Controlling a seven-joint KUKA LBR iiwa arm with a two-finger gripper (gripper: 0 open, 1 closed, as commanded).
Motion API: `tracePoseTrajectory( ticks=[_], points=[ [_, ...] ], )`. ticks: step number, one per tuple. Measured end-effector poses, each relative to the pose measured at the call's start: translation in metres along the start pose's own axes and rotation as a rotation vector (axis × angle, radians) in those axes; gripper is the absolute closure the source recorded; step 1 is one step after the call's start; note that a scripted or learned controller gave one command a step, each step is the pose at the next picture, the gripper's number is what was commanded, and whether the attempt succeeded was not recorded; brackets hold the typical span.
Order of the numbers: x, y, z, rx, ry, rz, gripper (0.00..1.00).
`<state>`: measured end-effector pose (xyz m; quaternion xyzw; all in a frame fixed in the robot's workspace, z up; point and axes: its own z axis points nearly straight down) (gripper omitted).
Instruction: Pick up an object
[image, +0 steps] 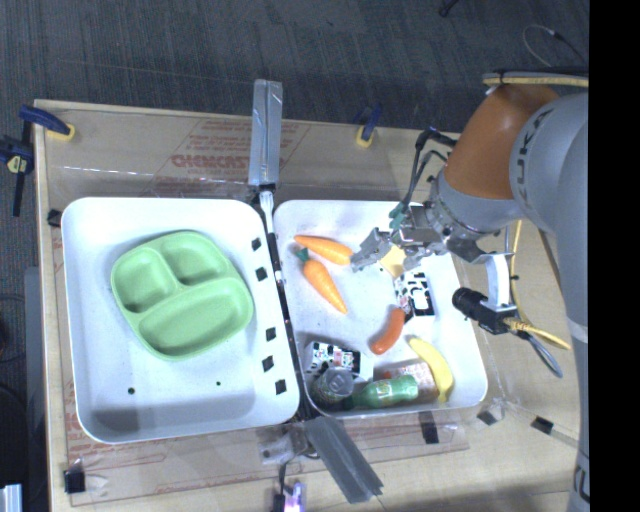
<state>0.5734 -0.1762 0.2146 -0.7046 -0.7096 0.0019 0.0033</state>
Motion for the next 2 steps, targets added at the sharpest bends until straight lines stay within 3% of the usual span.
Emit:
tracePoseTrajectory(
  ticks=[1,2],
  points=[
    [0.0349,0.0513,0.1258,-0.002,-0.002,-0.060,0.00],
    [0.0355,0.0508,0.1192,0.003,0.000,-0.063,1.00]
  ],
)
